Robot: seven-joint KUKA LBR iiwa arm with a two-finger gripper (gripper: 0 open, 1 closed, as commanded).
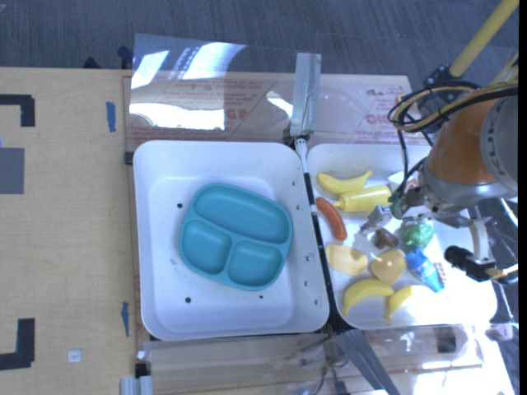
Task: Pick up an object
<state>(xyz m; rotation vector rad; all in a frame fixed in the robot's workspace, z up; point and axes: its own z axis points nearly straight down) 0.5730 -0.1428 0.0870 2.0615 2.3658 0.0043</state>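
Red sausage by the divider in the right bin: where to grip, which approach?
Grip the red sausage at mid-length, coming straight down, fingers closing across its narrow width. It lies flat and diagonal, with bare floor on its long sides. The divider sits close on its left, so a side approach looks cramped.

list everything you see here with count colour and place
bins: 2, white, side by side on the bench
divided plate: 1, teal, in the left bin
bananas: about 4, yellow, in the right bin, top and bottom
sausage: 1, orange-red, right bin beside the divider
pale yellow pieces: 2, middle of the right bin
green item: 1, right bin near the claw
blue item: 1, below the green one
arm: 1, grey and orange, from the right
claw: 1, over the right bin
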